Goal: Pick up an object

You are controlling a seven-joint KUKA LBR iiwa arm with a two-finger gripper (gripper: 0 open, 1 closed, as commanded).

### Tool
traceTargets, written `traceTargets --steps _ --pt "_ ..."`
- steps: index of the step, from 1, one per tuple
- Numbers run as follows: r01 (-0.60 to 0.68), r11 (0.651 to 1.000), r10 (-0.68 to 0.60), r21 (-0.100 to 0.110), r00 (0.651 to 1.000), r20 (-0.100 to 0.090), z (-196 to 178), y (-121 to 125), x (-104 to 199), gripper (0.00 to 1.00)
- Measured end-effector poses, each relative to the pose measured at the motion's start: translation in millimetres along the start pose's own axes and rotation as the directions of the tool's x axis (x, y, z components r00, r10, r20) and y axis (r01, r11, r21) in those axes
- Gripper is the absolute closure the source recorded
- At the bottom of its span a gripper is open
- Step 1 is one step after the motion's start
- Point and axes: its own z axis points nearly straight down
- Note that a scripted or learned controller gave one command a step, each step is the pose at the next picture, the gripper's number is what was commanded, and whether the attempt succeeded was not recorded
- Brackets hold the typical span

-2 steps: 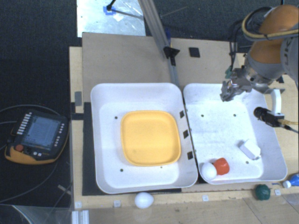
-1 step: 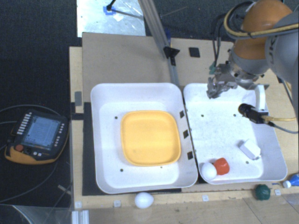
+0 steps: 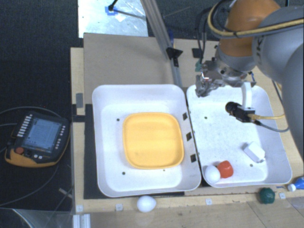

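Hovering high over the right bin (image 3: 280,141), the gripper (image 3: 203,87) grasps nothing I can see; orange cup (image 3: 225,169) sits well off.

Plenty of bare floor across the middle of the right bin (image 3: 223,141). Clutter only along its near edge: white ball (image 3: 212,174), orange cup (image 3: 225,169), white block (image 3: 254,152). Left bin (image 3: 107,141) mostly hogged by yellow plate (image 3: 153,139).

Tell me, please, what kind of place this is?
Probably a robotics lab: a grey robot arm with an orange band works over two shallow white plastic bins, and a handheld control pendant lies beside the bench.
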Motion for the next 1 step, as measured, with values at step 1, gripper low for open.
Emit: traceTargets --steps 1 --pt "0.000 1.000 0.000 0.001 1.000 0.000 8.0 15.1 51.0 1.00"
